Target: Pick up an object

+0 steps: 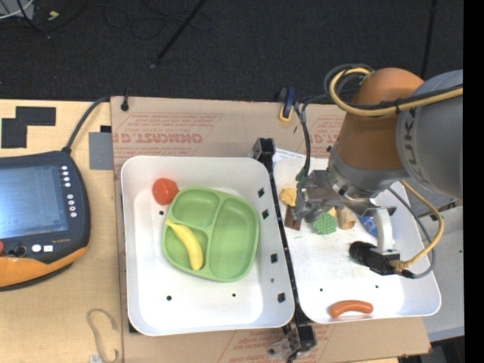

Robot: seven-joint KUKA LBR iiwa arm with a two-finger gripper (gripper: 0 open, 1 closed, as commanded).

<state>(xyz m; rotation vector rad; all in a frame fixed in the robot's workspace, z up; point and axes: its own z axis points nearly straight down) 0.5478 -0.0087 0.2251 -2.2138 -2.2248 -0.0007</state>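
While pincer (pixel 308 206) grip unclear | green ball (pixel 326 223) beside it | sausage (pixel 351 308) apart

We see the gripper (pixel 308 206) low in the right bin (pixel 423 297), hemmed by a yellow piece (pixel 288 197), a green block (pixel 326 223) and a brown piece (pixel 293 221). Nearer us, bare floor lies open up to the sausage (pixel 351 308).
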